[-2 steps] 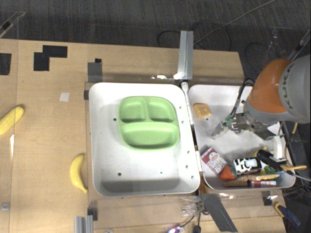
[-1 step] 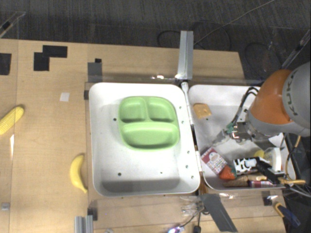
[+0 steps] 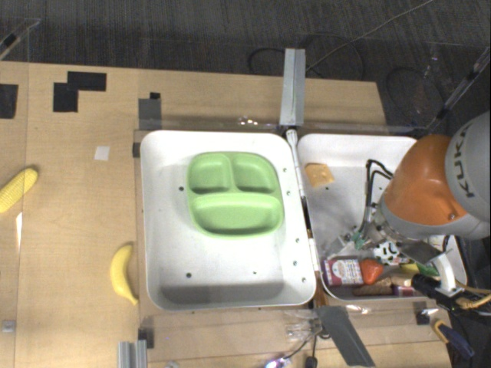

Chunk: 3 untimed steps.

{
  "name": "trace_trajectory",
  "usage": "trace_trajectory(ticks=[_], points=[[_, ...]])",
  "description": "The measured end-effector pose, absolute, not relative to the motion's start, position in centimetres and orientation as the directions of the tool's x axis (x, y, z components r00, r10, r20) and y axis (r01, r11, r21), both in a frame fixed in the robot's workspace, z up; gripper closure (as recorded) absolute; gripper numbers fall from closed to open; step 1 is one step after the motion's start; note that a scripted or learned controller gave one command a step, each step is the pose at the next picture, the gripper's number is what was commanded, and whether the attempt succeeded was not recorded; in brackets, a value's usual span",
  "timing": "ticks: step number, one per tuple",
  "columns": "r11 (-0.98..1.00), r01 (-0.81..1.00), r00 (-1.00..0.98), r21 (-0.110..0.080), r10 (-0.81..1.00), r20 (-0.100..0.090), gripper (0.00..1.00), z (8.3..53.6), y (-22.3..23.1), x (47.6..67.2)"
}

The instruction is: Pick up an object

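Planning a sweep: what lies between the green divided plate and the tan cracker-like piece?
In the camera view, the bins' adjoining white walls separate green divided plate from tan piece.

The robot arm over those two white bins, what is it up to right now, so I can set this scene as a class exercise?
The grey and orange arm reaches in from the right and is bent low over the right bin, above a cluster of small items at the bin's near edge, among them a dark red packet and a red piece. A tan piece lies apart, near the far corner. The left bin holds a green divided tray. No item looks lifted.
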<state>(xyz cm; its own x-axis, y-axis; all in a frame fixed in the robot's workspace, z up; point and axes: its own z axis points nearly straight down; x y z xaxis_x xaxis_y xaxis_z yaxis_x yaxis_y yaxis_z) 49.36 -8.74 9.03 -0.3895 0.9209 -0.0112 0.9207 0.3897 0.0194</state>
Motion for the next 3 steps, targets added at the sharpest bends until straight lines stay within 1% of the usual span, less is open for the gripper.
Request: trace_trajectory(ticks=[1, 2, 3], points=[[0.258, 0.966, -0.258, 0.011, 0.966, -0.001, 0.00, 8.9, -10.2, 54.9], [0.358, 0.934, -0.358, 0.001, 0.934, 0.000, 0.00, 17.2, -11.9, 55.7], [0.325, 0.946, -0.325, -0.001, 0.946, 0.001, 0.00, 13.2, -19.8, 54.5]])
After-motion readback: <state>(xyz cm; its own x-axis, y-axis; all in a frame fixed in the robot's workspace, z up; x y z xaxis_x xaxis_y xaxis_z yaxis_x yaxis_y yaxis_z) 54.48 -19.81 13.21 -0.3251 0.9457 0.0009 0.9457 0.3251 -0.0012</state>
